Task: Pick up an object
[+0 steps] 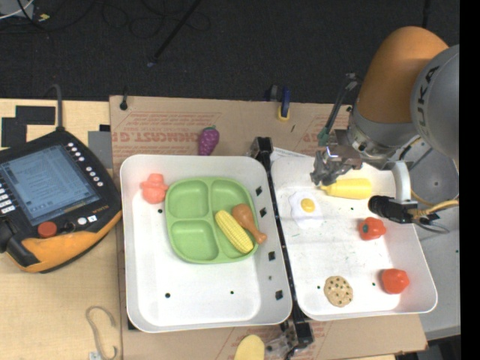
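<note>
Yellow plastic toy bottle point(349, 189) lies in the right white bin point(420, 276), near its far wall. Gripper point(324, 175) sits touching the bottle's left end, whether clamped I cannot tell. Likely the grasping step; lifting comes next.

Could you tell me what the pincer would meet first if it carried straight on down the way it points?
Probably the yellow bottle, lying just beneath the pincer in the right bin; depth is hard to judge here.
</note>
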Motion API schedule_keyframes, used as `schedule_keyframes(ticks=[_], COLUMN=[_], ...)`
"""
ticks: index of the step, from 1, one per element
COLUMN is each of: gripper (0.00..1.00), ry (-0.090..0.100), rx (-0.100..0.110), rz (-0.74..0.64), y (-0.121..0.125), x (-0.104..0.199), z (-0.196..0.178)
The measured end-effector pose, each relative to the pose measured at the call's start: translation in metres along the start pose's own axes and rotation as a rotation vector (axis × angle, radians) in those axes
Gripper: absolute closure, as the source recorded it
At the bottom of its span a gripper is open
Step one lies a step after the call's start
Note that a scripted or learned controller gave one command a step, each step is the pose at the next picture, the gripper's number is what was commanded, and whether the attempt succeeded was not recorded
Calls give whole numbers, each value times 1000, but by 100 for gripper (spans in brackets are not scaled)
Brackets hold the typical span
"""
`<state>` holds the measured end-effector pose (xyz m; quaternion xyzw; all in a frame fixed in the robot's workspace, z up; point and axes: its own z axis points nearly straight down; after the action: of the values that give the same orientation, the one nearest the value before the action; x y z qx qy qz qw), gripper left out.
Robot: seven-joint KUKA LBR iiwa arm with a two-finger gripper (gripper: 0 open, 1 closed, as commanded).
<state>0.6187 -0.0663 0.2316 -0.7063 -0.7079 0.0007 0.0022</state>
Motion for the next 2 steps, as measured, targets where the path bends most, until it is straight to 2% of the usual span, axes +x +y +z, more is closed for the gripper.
schedule_keyframes(ticks=[2], gripper=[100], ry=[-1], rx=[3], rz=[1], y=[-67], x=[79], z=[18])
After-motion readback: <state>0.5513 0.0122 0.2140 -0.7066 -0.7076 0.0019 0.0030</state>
